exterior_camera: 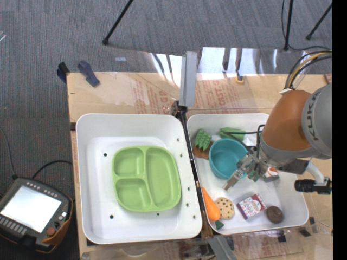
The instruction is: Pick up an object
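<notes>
- Where the grey arm (303, 129) reaches into the right bin (295, 221), its fingers (238, 176) point down and to the left, just beside the blue bowl.
- I cannot tell if the fingers are spread or pressed together, and nothing shows between them.
- Right by the fingers sits the blue bowl (225, 157). It is round and deep, and its rim is very near the fingertips.
- Past the bowl from the fingers lies a green bumpy toy (203, 139), and a green leafy thing (234, 132) lies near the far wall of the bin.
- Below the fingers is a round cookie (224, 207) with dark spots.
- Next to the cookie lies an orange carrot (210, 203), along the left wall of the bin.
- Below the fingers and a bit to the right is a small flat packet (250, 206) with a red edge, and beside it a dark brown round thing (274, 214).
- Well apart from the fingers, the left bin (92, 145) holds a green tray (146, 177) with three parts.
- Both bins sit on the brown desk (119, 91).
</notes>
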`<action>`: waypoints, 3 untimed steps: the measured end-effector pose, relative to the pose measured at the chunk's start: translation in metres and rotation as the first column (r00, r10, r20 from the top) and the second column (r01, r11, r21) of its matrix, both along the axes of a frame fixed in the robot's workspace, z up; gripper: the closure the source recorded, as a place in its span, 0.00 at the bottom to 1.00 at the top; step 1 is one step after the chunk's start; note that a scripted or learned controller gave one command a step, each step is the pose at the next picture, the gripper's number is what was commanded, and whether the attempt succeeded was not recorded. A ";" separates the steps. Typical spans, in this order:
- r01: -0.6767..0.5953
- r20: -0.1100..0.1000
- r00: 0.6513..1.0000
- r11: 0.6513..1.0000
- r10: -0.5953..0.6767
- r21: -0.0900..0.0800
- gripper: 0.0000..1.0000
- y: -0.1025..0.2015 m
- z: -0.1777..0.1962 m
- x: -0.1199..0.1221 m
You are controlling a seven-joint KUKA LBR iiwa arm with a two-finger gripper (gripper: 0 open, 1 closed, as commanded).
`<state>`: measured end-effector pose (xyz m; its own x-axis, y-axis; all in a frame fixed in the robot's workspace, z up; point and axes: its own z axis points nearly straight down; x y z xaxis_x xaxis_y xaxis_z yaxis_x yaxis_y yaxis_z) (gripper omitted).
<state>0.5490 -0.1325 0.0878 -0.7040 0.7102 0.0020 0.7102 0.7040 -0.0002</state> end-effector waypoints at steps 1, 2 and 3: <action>0.035 0.004 0.999 0.999 -0.035 0.000 0.00 0.042 0.001 0.073; 0.125 0.000 0.992 0.992 -0.125 0.000 0.00 0.042 0.000 0.061; 0.389 0.002 0.921 0.921 -0.389 0.000 0.00 0.042 0.000 0.061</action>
